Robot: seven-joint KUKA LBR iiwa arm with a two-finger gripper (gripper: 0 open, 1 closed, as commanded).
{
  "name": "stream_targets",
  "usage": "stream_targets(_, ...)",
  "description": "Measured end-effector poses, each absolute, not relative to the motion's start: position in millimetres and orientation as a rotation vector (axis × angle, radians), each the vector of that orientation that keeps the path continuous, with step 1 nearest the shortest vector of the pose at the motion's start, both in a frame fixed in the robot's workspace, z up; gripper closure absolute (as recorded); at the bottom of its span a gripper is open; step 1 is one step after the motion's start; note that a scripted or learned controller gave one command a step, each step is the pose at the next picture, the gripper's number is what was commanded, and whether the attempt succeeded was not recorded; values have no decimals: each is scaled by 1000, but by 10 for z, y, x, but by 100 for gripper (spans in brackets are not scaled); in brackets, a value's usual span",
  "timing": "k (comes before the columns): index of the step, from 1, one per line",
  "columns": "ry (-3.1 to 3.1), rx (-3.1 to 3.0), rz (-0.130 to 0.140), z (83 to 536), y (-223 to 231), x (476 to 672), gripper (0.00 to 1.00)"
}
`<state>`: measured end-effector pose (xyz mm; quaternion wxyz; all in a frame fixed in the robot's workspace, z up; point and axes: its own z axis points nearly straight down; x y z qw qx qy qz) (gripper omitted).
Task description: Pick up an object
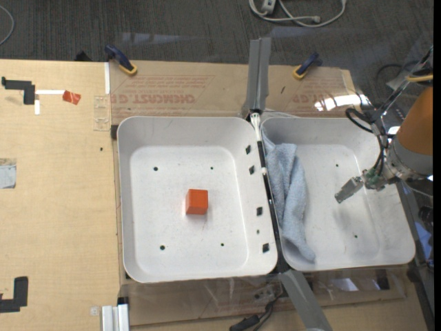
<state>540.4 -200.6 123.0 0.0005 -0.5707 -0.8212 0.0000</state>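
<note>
Two white bins on the counter. Left bin (138, 254): orange block (197, 202) near its centre, open floor all round. Right bin (386, 254): blue-grey cloth (289, 192) along its left wall; hand (346, 192) low over bare floor, finger state cannot be told. Risk: closing there grasps nothing; cloth could slip.

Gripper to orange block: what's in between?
In the camera view, between the gripper over the right bin and the orange block lie the grey-blue cloth and the bins' adjoining walls.
</note>
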Motion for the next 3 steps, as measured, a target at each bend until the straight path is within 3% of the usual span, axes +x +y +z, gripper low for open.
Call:
stream_targets(1,-2854,-1312,-1,915,-1580,5187,0)
stream_targets(2,-2929,-1137,-1,917,-1669,4979,0)
stream_targets(3,-2931,-1143,-3,1012,-1677,4991,100)
